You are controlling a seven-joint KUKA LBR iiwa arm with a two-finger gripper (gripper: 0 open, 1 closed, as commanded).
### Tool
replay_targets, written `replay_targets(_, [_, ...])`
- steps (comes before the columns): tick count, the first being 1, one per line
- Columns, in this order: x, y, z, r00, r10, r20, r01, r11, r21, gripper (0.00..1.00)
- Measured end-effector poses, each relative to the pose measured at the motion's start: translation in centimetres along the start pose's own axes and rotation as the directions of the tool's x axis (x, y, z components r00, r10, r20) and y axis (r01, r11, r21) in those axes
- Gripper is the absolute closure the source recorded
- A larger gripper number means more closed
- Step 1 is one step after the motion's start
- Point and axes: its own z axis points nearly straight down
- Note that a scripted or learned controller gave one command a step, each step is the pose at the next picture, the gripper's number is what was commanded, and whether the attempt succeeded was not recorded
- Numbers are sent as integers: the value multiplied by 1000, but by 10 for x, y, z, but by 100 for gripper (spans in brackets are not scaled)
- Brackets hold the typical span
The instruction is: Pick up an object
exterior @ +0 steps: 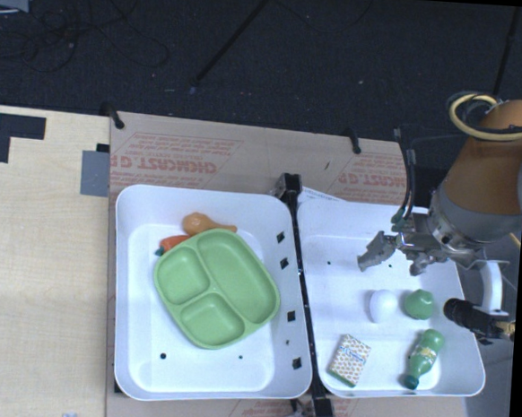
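Cardboard sheeting [247, 161] covers the bench beneath two white bins. Left bin [135, 328] — contains a green divided plate [214, 288] lying over an orange toy [201, 225]. Right bin [349, 233] — contains a white ball [383, 305], a green ball [419, 304], a green bottle [421, 358] and a small patterned box [349, 359]. Gripper [401, 256] hangs over the right bin's upper half, just above the two balls, fingers spread apart with nothing between them.

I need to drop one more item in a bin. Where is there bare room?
Left bin: bare strip along its front edge, below the green divided plate. Right bin: bare near the divider. Crowded on its right side: white ball, green ball, bottle, small box.
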Motion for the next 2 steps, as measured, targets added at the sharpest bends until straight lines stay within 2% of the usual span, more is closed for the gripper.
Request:
replay_targets(1, [0,2,-7,1000,-2,1,2,1000,-12,0])
replay_targets(2, [10,0,48,1000,1,0,-1,1000,-6,0])
